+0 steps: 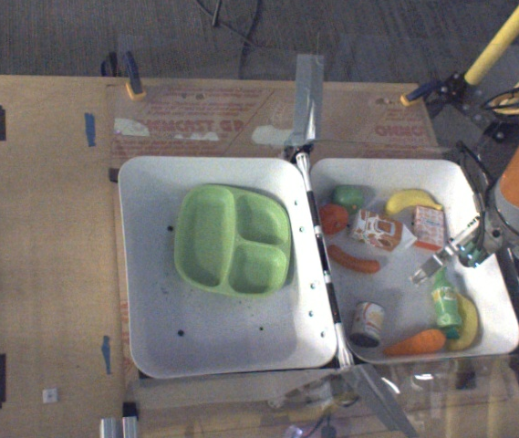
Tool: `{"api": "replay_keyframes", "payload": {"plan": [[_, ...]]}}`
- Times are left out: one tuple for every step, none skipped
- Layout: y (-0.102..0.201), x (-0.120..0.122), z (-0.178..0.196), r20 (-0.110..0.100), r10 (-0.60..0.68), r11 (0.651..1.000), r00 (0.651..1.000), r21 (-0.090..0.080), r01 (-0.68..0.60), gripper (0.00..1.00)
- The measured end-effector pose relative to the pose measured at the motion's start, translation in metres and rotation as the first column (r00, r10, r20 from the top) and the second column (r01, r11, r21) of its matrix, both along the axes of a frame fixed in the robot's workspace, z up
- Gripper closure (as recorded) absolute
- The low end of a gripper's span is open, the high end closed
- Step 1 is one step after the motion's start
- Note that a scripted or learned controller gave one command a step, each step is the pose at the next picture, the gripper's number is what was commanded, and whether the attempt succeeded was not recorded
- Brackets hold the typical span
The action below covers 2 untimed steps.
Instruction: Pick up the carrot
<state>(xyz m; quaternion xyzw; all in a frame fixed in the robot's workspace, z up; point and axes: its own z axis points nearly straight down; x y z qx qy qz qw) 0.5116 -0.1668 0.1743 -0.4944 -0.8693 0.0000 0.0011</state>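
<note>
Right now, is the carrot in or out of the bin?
In: the carrot lies on the right bin floor near its front edge, beside the can.

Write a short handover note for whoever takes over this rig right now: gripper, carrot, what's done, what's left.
Gripper: over the right bin, near its right side, nothing visible between its fingers; open or shut is unclear.
Carrot: lying near the right bin's front edge, beside the can and the yellow banana, below the green bottle.
Done: nothing yet; carrot not lifted.
Left: move the gripper toward the front edge, descend, grasp and lift. The neighbours sit close, so the grasp may be tight.
</note>
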Motion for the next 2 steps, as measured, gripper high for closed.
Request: {"api": "replay_keyframes", "payload": {"plan": [[0.055,-0.028,-0.086,0.014,0.145,0.989,0.989,-0.009,-0.145,0.00],[0.010,-0.031,-0.006,0.004,0.365,0.931,0.931,-0.002,-0.365,0.00]]}}
